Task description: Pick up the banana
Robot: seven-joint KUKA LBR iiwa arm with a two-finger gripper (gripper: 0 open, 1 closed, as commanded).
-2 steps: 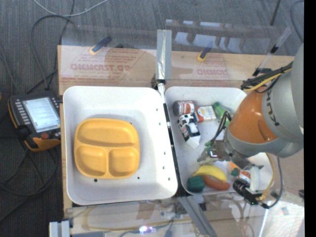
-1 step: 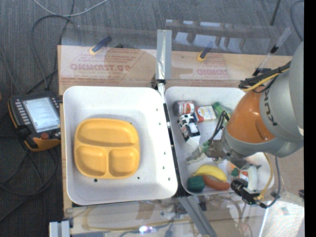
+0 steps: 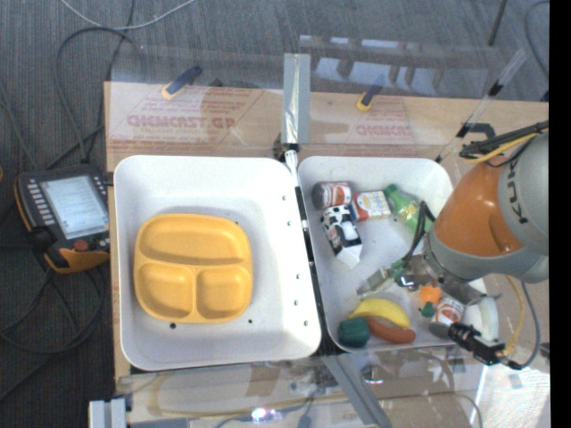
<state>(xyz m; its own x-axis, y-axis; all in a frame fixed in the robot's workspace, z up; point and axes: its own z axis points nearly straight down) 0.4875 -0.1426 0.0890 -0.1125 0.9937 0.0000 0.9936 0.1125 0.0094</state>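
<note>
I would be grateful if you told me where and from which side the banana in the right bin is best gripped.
Probably across the middle of the banana, coming from straight above. It lies flat on the right bin's floor with its curved back upward. A green piece and an orange-red piece crowd its lower edge, so the pincer should straddle its narrow width where the upper side has room.

Grey ribbed carpet floor (image 3: 268, 12) is seen around the desk (image 3: 120, 114), with a white cable (image 3: 134, 20) and dark cables (image 3: 36, 87) trailed across it. The desk top is covered in brown printed cardboard. A handheld control pendant (image 3: 62, 214) with a lit screen is laid on the floor left of the desk. Even, bright light throughout.
</note>
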